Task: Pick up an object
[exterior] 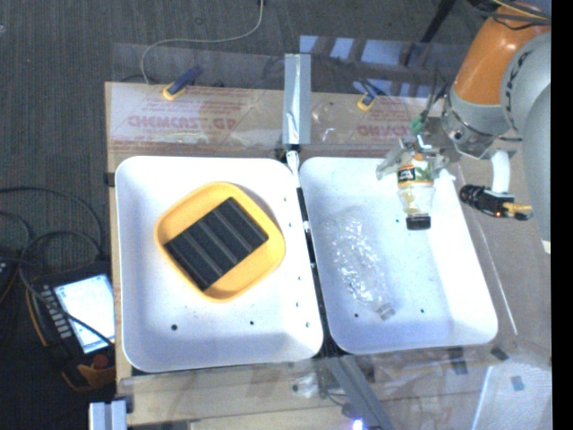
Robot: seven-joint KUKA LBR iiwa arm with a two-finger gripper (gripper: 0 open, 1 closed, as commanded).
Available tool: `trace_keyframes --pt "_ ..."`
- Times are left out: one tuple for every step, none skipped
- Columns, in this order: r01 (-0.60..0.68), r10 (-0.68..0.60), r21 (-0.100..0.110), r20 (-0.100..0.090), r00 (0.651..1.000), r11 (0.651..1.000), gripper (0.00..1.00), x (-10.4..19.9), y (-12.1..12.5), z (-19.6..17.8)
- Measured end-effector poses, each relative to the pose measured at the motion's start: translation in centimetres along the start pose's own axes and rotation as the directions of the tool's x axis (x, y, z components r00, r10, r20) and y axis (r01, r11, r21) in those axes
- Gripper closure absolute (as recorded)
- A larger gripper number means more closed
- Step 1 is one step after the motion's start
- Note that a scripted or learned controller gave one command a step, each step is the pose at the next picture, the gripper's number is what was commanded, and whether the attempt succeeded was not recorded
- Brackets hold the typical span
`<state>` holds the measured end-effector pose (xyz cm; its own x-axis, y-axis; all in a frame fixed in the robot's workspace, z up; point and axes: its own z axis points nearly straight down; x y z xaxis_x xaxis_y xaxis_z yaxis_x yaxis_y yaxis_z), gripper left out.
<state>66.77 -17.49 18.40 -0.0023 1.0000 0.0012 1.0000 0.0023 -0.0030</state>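
My gripper [414, 168] hangs over the far part of the right bin [466, 285], reaching in from the upper right. It is shut on a small bottle [417, 200] with a dark label. The bottle hangs below the fingers with its black cap pointing down toward the bin floor. A crumpled clear plastic bottle [358, 260] lies on the floor of the same bin, to the lower left of the gripper. A yellow dish-like object with a black ribbed top [220, 239] rests in the left bin [143, 321].
A raised divider [305, 231] separates the two bins. A cardboard sheet [206, 124] with clamps lies behind them. Cables and a small lit screen [81, 303] sit on the floor to the left.
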Motion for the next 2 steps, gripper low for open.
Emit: trace_keyframes --pt "0.105 -0.104 -0.012 0.005 0.995 0.994 0.0 -2.36 0.36 6.29" --pt "0.145 -0.144 -0.023 0.009 0.989 0.989 0.0 -2.99 0.86 6.52"
